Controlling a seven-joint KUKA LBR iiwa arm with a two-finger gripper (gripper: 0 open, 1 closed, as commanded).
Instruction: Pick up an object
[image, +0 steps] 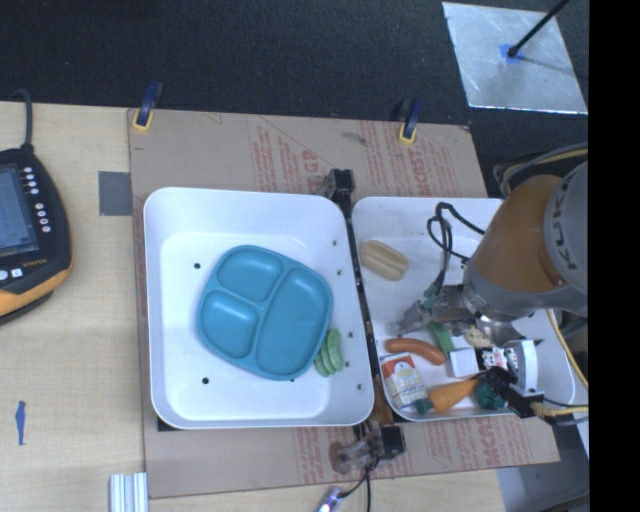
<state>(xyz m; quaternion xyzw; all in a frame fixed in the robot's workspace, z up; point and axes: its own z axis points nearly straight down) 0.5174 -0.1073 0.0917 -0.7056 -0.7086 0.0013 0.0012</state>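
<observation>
Hand (432, 318), its grip state impossible to tell, hovered just above the hot dog (415, 349) in the right bin (400, 215); that toy looked light, smooth and rigid, best pinched across its middle

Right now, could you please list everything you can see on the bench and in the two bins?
Bins: two, white, side by side on the bench.
Divided plate: one, blue, left bin.
Green toy: one, left bin, touching the plate's right edge.
Bread roll: one, tan, right bin, upper left.
Sausage: one, red-orange, right bin.
Small packet: one, white and red, right bin, lower left.
Carrot: one, orange, right bin, lower edge.
Control pad: one, black and orange, bench's left.
Clamps: two, blue and yellow, board's top edge.
Arm: one, grey and orange, over the right bin.
Claw: one, low over the right bin.
</observation>
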